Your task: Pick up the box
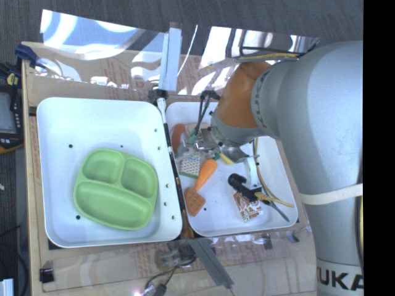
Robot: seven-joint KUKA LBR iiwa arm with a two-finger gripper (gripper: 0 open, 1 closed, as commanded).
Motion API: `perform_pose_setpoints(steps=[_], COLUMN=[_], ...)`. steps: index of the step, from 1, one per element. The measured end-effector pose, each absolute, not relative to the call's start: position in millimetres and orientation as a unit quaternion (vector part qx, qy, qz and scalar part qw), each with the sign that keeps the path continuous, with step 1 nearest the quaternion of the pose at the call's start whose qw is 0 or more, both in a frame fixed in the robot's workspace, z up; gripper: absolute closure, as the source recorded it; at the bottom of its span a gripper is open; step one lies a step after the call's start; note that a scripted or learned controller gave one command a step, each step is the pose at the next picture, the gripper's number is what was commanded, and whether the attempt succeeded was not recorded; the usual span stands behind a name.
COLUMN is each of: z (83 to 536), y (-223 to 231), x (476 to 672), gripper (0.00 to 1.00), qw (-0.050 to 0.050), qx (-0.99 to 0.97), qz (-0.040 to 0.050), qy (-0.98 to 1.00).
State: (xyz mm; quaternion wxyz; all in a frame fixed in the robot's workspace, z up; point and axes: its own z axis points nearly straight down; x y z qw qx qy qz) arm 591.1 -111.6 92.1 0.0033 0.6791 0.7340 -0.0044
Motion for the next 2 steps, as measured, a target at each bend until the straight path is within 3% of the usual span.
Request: perform_pose_setpoints(steps=[1, 2], z=[101.4, 213.7], y=[-105.6, -59.7], x=[592.3, 635.4], gripper=[1.00, 1.00], qw=[0.002, 0.000], qx=[0.675, 0.641], qz=[-0.0025, 0.0000], qy=[0.738, 0.768])
